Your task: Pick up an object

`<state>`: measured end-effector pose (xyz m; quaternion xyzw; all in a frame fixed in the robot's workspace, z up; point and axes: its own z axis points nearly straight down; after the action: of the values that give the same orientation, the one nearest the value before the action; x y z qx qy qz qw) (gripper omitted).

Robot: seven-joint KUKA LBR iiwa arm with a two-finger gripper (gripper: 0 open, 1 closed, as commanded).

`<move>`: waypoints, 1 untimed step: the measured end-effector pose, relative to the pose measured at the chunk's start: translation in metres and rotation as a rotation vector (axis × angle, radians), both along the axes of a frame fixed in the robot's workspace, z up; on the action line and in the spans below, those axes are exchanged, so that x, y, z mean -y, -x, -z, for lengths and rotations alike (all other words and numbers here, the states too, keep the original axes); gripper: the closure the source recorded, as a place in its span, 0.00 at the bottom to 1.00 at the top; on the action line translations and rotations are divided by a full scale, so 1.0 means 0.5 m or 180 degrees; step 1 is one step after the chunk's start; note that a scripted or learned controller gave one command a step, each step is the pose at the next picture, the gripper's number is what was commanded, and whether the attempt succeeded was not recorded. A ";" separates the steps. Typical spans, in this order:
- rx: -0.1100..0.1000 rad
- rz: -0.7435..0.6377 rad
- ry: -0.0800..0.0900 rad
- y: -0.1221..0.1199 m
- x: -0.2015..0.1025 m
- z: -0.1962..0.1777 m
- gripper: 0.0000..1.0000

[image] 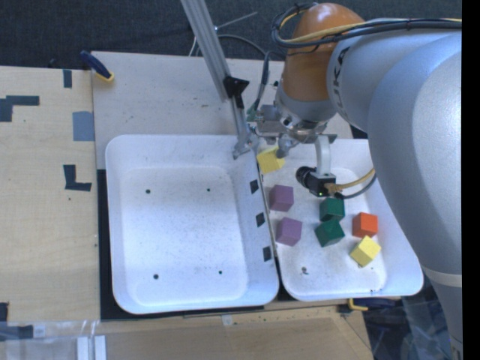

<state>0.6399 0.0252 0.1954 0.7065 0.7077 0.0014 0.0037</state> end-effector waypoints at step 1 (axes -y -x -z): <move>-0.0038 0.0031 0.0002 0.102 0.172 0.007 0.00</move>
<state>0.5892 -0.0609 0.1919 0.7099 0.7043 -0.0030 -0.0004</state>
